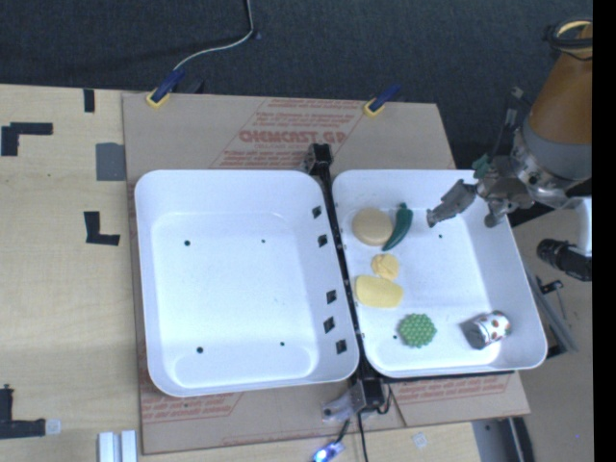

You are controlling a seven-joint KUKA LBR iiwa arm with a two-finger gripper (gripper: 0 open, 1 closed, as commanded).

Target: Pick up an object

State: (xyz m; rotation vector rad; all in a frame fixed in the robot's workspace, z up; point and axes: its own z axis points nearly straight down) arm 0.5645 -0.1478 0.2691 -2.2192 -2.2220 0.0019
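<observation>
Right now my gripper (464,203) hangs over the upper right part of the right bin (510,287), reaching in from the right with the orange band of my arm (563,104) above the wrist. My fingers are spread apart and hold nothing; one dark finger (446,206) angles down toward the bin floor and the other sits nearer the bin's right rim. The things I could pick all lie in that same bin: a pale round object (372,226) near the divider, with a green pepper-like piece (399,225) touching its right side, just beside my lower finger but apart from it. Below them rest two yellow lumps (378,283) close together, then a green bumpy ball (417,330), and a small grey-and-white object (486,329) toward the near right corner. The left bin (159,258) lies alongside.
</observation>
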